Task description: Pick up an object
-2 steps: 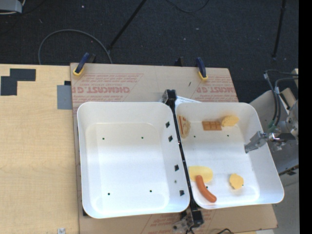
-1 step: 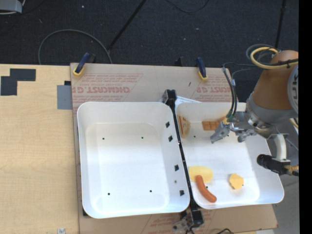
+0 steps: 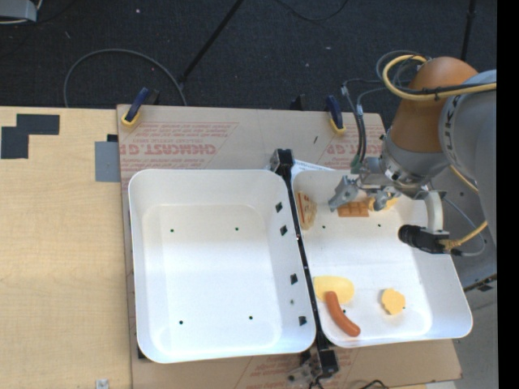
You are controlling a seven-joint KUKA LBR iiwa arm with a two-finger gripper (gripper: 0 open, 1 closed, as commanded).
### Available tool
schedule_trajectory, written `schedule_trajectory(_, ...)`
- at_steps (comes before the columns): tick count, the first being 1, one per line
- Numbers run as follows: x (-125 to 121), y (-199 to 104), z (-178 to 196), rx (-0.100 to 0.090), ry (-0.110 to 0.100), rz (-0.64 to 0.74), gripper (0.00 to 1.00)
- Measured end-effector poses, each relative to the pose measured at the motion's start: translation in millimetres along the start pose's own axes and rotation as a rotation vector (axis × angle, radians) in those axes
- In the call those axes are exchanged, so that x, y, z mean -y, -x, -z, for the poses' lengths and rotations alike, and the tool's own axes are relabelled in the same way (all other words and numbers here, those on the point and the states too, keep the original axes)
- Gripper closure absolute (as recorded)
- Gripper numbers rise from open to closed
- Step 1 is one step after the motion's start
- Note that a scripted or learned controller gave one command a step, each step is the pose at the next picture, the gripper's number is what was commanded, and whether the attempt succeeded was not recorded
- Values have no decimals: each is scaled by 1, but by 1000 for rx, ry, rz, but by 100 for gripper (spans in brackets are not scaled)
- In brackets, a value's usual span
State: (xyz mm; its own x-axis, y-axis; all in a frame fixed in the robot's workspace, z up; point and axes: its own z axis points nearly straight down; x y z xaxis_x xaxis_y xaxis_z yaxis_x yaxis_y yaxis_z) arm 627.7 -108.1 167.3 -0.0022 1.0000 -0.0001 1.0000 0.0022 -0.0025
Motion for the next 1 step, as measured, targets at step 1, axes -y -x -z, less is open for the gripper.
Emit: schedule_trajectory(1, 54, 77, -83, 0, -4, -9, 0)
